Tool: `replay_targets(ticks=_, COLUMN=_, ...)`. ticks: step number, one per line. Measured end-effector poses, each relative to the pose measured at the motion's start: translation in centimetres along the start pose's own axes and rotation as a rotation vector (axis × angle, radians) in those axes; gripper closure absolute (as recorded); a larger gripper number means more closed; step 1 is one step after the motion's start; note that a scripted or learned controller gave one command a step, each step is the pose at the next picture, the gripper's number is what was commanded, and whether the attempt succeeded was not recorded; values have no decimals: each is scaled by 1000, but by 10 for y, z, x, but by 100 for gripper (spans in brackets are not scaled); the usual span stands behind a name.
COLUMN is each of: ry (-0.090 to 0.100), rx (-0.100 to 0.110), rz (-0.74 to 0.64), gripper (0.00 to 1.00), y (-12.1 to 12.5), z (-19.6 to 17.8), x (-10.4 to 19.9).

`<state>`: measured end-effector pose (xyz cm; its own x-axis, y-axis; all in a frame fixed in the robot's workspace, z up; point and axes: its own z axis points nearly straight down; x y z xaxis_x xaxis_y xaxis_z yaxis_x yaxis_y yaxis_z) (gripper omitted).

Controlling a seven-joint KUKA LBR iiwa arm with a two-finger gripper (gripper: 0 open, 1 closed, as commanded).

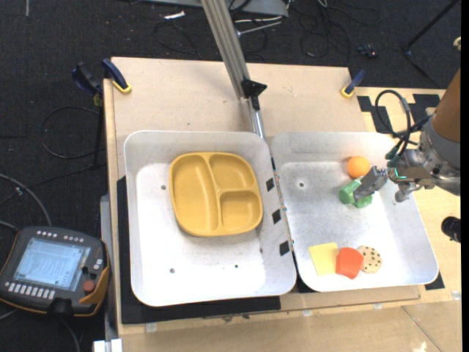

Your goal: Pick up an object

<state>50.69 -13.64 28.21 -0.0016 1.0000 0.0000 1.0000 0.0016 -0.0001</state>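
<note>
Teach pendant [51,268], clamps [117,77], cables [66,134].

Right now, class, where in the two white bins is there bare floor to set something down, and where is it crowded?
Left bin: bare floor in front of and left of the yellow divided plate. Right bin: bare floor between the green block and the yellow square. Crowded: the front corner, with the red piece and cookie, and around the orange ball by the gripper.

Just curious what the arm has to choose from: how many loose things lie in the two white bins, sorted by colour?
Yellow: 2, the divided plate and a flat square
Orange: 1, a ball
Green: 1, a block
Red: 1, a block
Tan: 1, a cookie
Total: 6
</note>
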Motion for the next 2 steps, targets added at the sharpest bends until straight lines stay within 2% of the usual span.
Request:
replay_targets(ticks=1, ry=0, rx=-1, rz=1, gripper=0, y=0, z=0, x=0)
replay_targets(ticks=2, ry=0, rx=3, rz=2, gripper=0, y=-3, z=44, x=-1)
